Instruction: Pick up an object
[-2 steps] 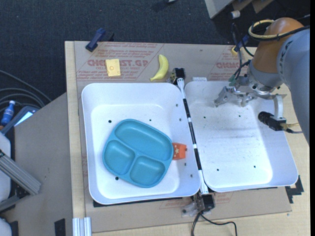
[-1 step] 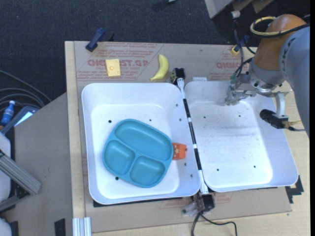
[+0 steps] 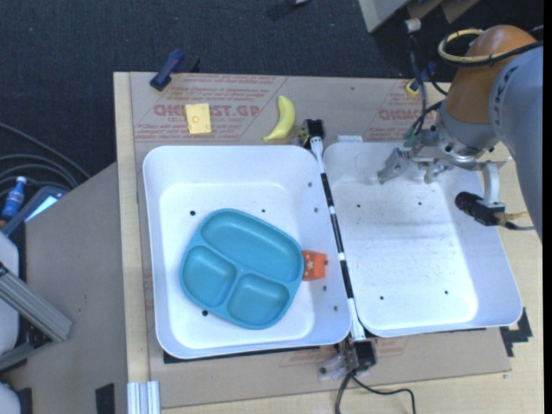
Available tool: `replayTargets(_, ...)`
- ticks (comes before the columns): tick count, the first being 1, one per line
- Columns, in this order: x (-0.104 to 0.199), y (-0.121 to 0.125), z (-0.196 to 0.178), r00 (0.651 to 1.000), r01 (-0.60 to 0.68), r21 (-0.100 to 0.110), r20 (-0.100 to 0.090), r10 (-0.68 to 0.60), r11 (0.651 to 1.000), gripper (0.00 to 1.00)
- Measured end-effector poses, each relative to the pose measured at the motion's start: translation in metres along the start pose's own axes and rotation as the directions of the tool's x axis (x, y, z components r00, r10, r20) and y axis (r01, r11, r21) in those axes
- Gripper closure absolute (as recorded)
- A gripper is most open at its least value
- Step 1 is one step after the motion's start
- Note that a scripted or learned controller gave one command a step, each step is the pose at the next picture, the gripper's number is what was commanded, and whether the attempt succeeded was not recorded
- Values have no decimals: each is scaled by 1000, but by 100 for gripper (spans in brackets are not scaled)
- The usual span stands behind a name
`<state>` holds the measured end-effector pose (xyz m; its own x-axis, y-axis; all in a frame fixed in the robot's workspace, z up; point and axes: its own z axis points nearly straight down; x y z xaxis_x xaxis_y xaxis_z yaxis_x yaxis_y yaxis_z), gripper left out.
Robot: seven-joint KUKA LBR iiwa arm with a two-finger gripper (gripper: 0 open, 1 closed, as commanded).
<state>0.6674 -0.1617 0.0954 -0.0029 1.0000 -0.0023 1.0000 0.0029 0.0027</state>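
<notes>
**Gripper hangs open over the right bin; plate and orange piece lie in the left**

The gripper [image 3: 405, 176] is over the far end of the right bin [image 3: 414, 270], close to that bin's back wall. Its two fingers stand apart, and nothing shows between them. The arm [image 3: 517, 102] comes in from the right edge of the view, with its orange band just above the wrist. The white floor under the gripper is bare apart from fine dark specks.

The things to be picked are in the left bin [image 3: 259, 188]. A blue plate [image 3: 241, 267] with three compartments lies flat on the floor of the bin, toward its near half. A small orange piece [image 3: 315, 266] sits just beside the plate's right edge, near the wall that the two bins share. It is too small to tell what it is. Both are well apart from the gripper.

On the bench [image 3: 259, 89] behind the left bin there is a banana [image 3: 281, 119], close to the bin's back right corner. A small yellow square [image 3: 198, 120] lies to its left. A dark blue clip [image 3: 167, 70] rests at the bench's far left corner.
</notes>
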Motion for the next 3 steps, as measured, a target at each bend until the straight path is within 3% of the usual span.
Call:
replayTargets(1,0,1,-11,1000,1,-3,2,-1,1000,100)
replayTargets(2,0,1,-10,1000,1,-3,2,-1,1000,0)
replayTargets(3,0,2,-21,1000,2,-6,3,-2,1000,100)
